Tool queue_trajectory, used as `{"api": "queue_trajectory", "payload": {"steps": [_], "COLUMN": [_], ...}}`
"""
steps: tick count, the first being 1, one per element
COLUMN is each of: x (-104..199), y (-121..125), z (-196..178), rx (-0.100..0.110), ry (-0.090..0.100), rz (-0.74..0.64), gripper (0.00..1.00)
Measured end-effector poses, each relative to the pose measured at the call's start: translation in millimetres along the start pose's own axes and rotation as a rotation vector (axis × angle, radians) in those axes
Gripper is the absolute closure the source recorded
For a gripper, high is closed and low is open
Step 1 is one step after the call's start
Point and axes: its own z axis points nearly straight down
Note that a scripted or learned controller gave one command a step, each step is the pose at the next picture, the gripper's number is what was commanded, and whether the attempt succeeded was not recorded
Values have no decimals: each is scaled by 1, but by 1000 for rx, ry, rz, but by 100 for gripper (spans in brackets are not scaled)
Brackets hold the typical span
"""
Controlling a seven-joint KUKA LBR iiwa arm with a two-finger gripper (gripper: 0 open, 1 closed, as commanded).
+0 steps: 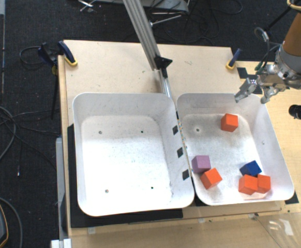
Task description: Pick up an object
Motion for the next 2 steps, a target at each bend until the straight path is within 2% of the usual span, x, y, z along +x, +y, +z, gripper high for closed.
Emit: {"api": "queue_trajectory", "payload": {"steps": [1, 2], "x": [12, 11], "y": [-3, 0], "z": [132, 117], "rx": [5, -3], "ry": [2, 0], "rz": [-1, -1], "gripper": [0, 100]}}
